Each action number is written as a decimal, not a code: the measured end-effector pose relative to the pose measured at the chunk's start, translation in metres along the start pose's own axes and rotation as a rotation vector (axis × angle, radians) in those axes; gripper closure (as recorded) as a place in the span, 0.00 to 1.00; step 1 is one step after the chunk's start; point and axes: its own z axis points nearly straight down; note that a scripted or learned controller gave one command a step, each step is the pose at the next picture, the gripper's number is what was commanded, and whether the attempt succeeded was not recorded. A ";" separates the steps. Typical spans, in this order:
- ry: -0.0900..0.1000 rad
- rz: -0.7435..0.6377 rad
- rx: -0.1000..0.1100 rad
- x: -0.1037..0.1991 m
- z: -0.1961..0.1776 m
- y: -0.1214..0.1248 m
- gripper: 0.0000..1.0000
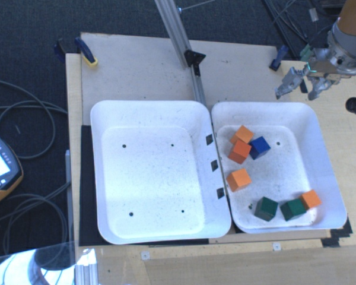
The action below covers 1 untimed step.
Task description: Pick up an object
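While the gripper hangs beyond the right bin's far rim, jaws seemingly spread and holding nothing, blocks crowd its near edge; centre open.

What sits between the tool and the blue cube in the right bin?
Nothing visible. The tool hangs open beyond the right bin's far rim, holding nothing. The blue cube is uncovered on top, though orange cubes touch its left side.
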 end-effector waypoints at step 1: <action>0.002 -0.001 0.008 0.015 0.132 0.010 0.00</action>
